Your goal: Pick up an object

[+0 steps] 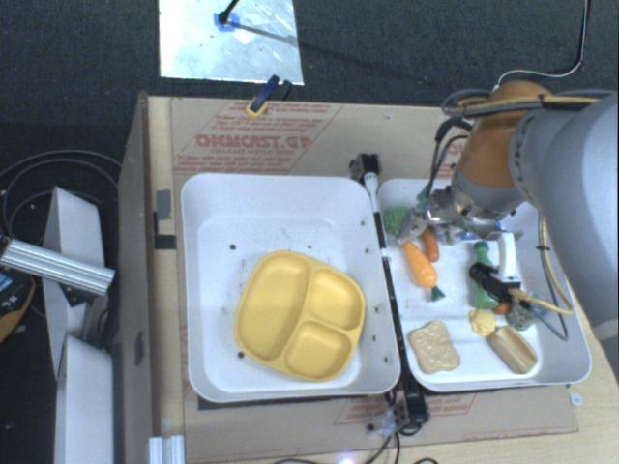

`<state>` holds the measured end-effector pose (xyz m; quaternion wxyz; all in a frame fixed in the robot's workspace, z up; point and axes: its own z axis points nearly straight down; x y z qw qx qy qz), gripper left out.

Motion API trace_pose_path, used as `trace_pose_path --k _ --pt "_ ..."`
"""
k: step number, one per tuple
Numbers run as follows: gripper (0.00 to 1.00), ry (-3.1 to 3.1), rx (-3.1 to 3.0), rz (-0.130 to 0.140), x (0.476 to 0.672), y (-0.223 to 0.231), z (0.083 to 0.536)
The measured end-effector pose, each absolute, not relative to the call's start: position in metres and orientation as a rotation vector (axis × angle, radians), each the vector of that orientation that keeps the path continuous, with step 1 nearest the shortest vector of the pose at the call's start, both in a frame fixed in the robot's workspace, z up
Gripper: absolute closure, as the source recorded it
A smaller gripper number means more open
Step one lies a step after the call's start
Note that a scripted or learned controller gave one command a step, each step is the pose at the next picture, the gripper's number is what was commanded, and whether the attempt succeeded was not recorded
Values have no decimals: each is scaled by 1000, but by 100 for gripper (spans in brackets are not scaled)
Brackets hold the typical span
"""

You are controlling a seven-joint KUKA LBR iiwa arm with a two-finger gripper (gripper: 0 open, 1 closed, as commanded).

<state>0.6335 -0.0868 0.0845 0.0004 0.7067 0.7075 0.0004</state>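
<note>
Gripper (pixel 435 222) is low over the back-left part of the right bin (pixel 556 341), and the grey arm (pixel 566 158) with its orange band (pixel 493 143) comes in from the right. Gripper state: can't tell from this angle whether it's apart or together, and can't confirm a grip on anything. The nearest pick candidate is the carrot (pixel 420 265), lying flat on the bin floor just in front of the gripper, near the divider between the bins. A smaller orange piece (pixel 431 246) sits right beside it, and a green leafy item (pixel 396 221) is at the gripper's left. Toward the front of the right bin are a beige cracker-like piece (pixel 433 347), a brown bread roll (pixel 512 349) and a small yellow piece (pixel 482 321). The left bin (pixel 290 211) holds a yellow divided plate (pixel 300 315), right side up. Both bins sit on the cardboard-covered bench (pixel 290 129).
</note>
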Motion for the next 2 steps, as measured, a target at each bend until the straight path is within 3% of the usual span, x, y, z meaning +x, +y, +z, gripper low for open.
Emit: trace_pose_path --k 1,2 --pt "100 2224 2215 4 634 -87 96" --pt "100 2225 2215 4 569 -45 185"
